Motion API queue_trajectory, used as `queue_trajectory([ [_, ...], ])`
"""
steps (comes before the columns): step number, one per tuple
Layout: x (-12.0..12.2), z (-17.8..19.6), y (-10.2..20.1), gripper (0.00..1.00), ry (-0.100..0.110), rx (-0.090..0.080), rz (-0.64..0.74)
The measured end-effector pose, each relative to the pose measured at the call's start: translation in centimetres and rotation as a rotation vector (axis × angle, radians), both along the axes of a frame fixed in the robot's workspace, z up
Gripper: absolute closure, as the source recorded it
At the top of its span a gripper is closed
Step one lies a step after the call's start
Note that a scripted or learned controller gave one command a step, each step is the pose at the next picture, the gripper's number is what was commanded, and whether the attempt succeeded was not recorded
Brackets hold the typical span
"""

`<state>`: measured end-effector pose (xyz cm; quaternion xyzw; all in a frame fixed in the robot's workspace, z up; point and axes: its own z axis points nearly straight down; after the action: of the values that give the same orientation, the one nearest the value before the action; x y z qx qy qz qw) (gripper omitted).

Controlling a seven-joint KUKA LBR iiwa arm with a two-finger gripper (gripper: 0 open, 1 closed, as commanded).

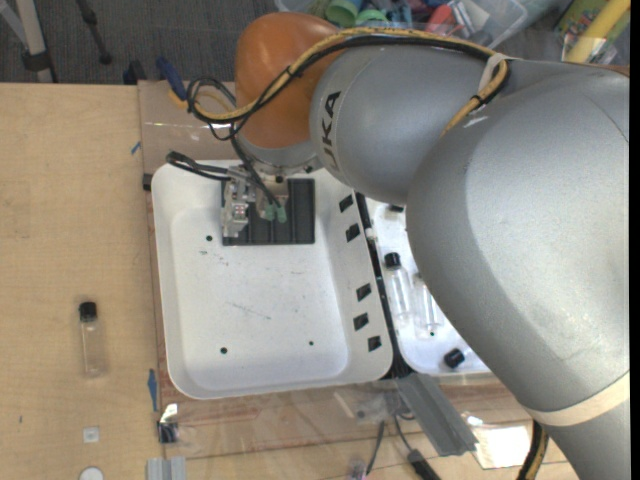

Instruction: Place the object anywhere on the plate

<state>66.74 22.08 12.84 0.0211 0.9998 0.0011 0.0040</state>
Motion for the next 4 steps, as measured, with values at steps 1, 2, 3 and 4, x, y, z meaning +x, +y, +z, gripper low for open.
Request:
queue_trajectory([
  [1, -0.4, 0.5, -2.9, 1.00, 0.005, -0.001, -0.195],
  [2, -6.0, -2.7, 0.5, 1.00, 0.009, -0.001, -0.434],
  [3, -2.1, -3.2, 1.5, 1.00, 0.009, 0.019, -1.045],
  [4, -2.6, -3.4, -0.2, 1.00, 0.019, 0.031, -1.532],
])
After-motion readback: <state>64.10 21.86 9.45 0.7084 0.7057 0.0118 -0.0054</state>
